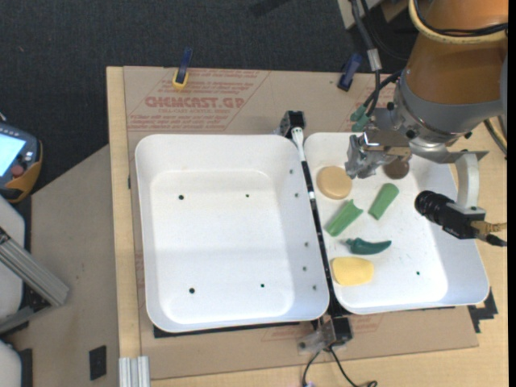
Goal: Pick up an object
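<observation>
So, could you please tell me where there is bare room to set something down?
The left white bin offers bare floor wall to wall. The right white bin is crowded between its left wall and middle; only its floor beyond the yellow lump lies free.

You have two white bins: a left bin (218, 232) and a right bin (435, 285). In the right bin you can count five loose things: one tan disc (333, 182), two light green blocks (384, 201) (344, 217), one dark green pepper (370, 247), one yellow lump (353, 271).
</observation>
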